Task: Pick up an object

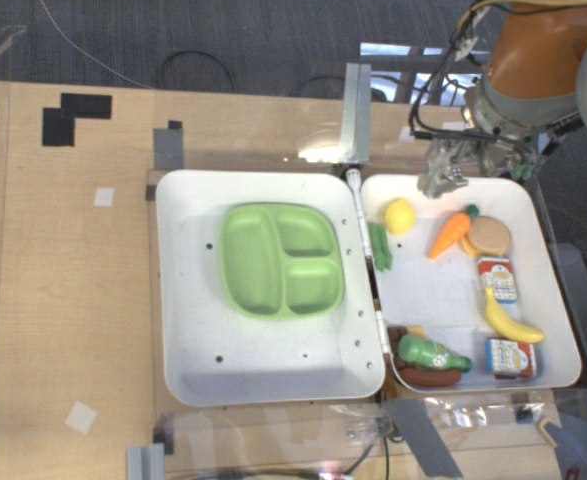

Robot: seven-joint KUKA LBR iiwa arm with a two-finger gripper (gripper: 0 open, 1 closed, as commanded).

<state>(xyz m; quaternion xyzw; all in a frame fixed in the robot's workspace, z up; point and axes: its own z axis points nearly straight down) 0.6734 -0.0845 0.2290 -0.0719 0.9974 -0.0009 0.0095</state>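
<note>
step: reach stage, nothing grabbed yet, by the look of it
gripper (443, 182): hanging over the far edge of the right bin (423, 298), near its far-left corner, clear of everything
fingers: can't tell if spread or closed, too small and murky from up here
best target: lemon (399, 215), near the far-left corner, just beside the gripper and sitting on its own
how to do it well: drop straight down centred on the lemon, since round stuff probably squirts out if caught off-centre
in the way: green bean (379, 245) lying along the left wall just past the lemon, worth keeping a finger off it and off the wall too
second pick: carrot (449, 235), tilted, tip pointing toward the middle, top touching or nearly touching the cookie (489, 236)
right edge pile: cookie, carton (498, 278), banana (511, 323), box (510, 358) strung down it, packed tight, bad odds for a clean grip
near edge: green bottle (429, 352) lying on something brown, hard to make out
left bin (188, 268): just a green tray (280, 259) in the middle, flat, not a great pick
</note>
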